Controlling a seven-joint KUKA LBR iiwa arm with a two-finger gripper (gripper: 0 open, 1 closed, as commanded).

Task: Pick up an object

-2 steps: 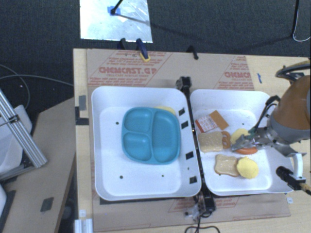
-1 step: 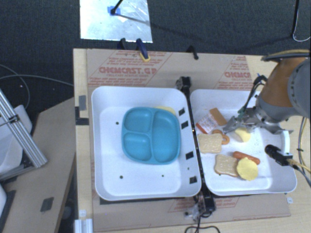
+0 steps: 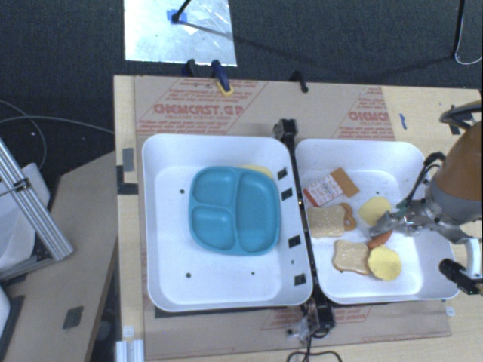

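The gripper sits low in the right bin, its tips at a small orange-red sausage near the bin's middle, seemingly pinching it, between two bread slices and yellow pieces.

I see the blue three-compartment plastic plate in the left white bin; the right white bin holds two toast slices, with the hand just right of them.
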